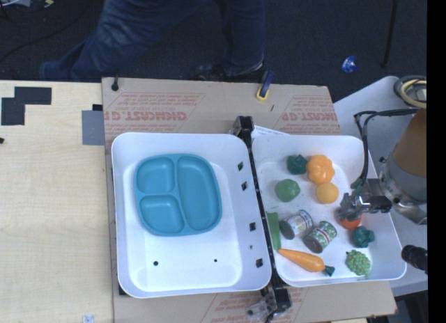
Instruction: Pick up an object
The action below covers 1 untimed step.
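Small red-orange toy piece (350, 222) lies at the right side of the right white plastic bin (380, 267), directly under the metal two-finger gripper (350, 211). It seems the likeliest target, though the task names no particular object. Gripper tips are down at bin level, touching or just above the piece; whether they are spread or pinched together, cannot tell (dark hardware overlaps the piece). No object is visibly clamped or raised, so by my reading the pick is not yet done: approach and descent look made, closing and lifting remain.

Near the target: dark green toy chunk (363, 237) just below it, green broccoli floret toy (358, 262) lower still. To its left, round yellow-orange fruit toy (326, 192), orange bell pepper toy (320, 168), dark green leafy toy (297, 163), round green toy (286, 190), two small labelled tin cans (309, 230) lying on their sides, long orange carrot toy (304, 260) near the front wall.

Left white bin (139, 273) holds a blue three-compartment plastic tray (178, 195).

Writing: red print on the brown cardboard sheet (174, 111) under the bins, upside down from this view, too blurred to read reliably. Can labels illegible.
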{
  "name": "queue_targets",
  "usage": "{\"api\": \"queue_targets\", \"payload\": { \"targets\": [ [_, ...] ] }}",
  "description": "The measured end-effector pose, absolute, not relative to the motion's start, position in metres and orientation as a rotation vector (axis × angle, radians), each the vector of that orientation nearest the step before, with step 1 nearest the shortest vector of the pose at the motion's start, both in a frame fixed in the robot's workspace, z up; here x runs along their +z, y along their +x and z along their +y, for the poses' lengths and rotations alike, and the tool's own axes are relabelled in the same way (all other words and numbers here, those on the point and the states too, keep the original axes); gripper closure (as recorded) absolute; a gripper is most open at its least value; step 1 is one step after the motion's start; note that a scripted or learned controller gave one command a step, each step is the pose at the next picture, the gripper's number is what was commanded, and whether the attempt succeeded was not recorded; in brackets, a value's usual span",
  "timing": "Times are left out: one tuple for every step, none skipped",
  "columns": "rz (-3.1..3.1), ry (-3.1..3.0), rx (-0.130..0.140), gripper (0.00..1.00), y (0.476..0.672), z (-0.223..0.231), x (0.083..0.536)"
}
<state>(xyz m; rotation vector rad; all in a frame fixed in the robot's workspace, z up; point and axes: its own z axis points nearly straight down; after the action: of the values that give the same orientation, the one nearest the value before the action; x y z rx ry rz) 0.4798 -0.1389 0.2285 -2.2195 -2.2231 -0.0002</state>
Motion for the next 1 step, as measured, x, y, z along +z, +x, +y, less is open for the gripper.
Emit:
{"api": "queue_targets", "payload": {
  "targets": [
    [-2.227, -2.212, -0.001, 1.0, 0.4905, -0.0819, 0.2356]
  ]
}}
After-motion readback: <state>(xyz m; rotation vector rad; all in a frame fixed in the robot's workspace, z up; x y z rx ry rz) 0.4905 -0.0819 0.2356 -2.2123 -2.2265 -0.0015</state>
